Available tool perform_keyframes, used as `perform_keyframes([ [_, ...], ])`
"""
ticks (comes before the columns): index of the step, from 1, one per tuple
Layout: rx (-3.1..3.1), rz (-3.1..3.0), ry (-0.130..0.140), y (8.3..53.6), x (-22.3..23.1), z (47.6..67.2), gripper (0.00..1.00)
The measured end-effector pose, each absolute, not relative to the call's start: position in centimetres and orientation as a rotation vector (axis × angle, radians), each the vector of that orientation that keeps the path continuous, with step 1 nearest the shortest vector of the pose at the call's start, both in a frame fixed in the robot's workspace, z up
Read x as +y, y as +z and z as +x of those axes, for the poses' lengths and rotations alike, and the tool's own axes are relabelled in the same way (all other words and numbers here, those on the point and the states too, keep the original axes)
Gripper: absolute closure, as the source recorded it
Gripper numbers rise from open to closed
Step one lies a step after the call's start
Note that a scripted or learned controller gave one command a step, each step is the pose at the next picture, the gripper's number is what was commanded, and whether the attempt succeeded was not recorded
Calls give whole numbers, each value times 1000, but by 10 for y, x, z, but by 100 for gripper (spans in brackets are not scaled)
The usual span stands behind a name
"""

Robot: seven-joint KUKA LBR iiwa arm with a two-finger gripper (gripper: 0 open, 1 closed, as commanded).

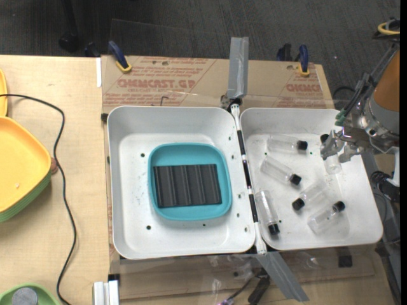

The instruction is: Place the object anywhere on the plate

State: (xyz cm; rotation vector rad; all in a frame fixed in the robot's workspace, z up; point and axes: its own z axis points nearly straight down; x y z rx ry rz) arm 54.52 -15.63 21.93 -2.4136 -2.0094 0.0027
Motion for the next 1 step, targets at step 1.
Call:
perform_keyframes([
  [1, -2009, -2414, 3, 219, -156, 545, 0],
])
